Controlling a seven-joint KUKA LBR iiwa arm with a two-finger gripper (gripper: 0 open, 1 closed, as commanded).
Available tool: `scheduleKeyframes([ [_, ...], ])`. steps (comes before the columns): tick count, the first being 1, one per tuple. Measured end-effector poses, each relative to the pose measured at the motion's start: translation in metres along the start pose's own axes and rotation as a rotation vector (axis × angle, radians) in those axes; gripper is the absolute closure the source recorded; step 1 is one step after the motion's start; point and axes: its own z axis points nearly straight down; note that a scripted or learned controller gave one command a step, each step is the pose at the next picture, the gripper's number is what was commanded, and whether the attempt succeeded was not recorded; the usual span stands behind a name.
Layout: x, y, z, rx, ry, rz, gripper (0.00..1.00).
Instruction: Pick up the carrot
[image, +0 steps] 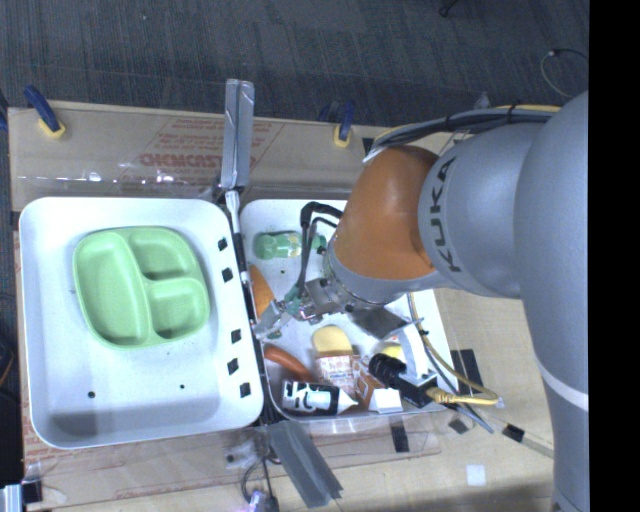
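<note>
carrot (261, 288) at right bin's (262, 215) left wall | gripper (283, 312) just beside it | jaws apart, holding nothing

"KUKA" in dark letters on grey arm (500, 215), reading sideways near the orange band. Red print on cardboard sheet (190, 145) behind the bins, too blurred to make out. Label on dark packet (310, 397) in right bin, illegible.

Two white bins (40, 300), one green plate (140, 282), one carrot (260, 288)
</note>
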Motion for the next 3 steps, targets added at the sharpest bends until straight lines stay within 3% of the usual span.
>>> scheduleKeyframes([
  [1,-0.003,0.031,0.000,-0.001,-0.001,-0.002,0.00],
  [2,-0.080,-0.021,0.036,0.000,0.000,0.029,0.00],
  [3,-0.090,-0.003,0.100,-0.001,0.002,-0.186,0.00],
])
